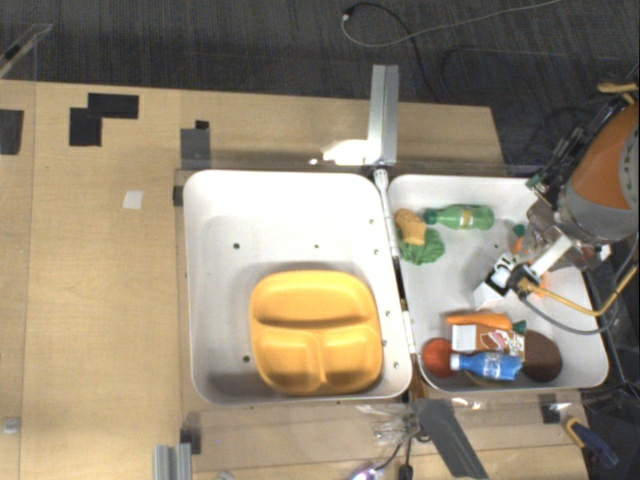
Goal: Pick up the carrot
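- Crowded along the lower edge of the right bin [455, 278]: red round fruit [436, 354], blue bottle [490, 367], dark brown lump [543, 356], all touching or nearly so.
- Just above that huddle, an orange wedge, most likely the carrot [480, 320]; lower centre of the right bin, long axis running roughly left to right in the frame.
- Partly covered by a white-labelled packet [466, 338] at its lower side; true length and tip hard to judge.
- Gripper [503, 274] hanging at centre right of the same bin, just above the carrot in the frame and a little to the right.
- Cannot tell whether open or closed; too small and blurred. Nothing visibly held.
- Coming move, by judgement: down-frame and slightly left, closing across the carrot's short side.
- Risk of snagging the packet or bottle instead.
- Further up the bin: green bottle [458, 217] and a leafy yellow-green item [415, 236], well apart from the carrot.
- Yellow tray [315, 330] alone in the left bin [230, 228].
- Upper arm [606, 166] cut off at the right edge.
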